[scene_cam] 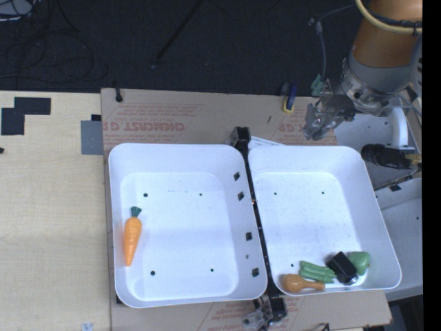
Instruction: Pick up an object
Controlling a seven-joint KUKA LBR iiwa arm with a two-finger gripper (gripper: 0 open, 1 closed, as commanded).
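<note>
Candidate objs are sitting in both bins: one toy carrot is lying at approx 8 o'clock in the left bin, well apart from everything else, while the right bin is holding a cluster at its 5 o'clock corner: one orange pear-shaped piece, one green pod, one black block, and one rounded green item, all touching or just beside each other. So 5 objs total, 2 bins. The end effector is hanging above the table past the right bin's 12 o'clock rim, carrying nothing; can't tell how far its jaws are parted, too small/dark. Judging by this, the approach step is pending, no obj chosen yet. Next move is calling for travel over a bin, then descent; the lone carrot is looking like the easier grab vs the crowded corner.
</note>
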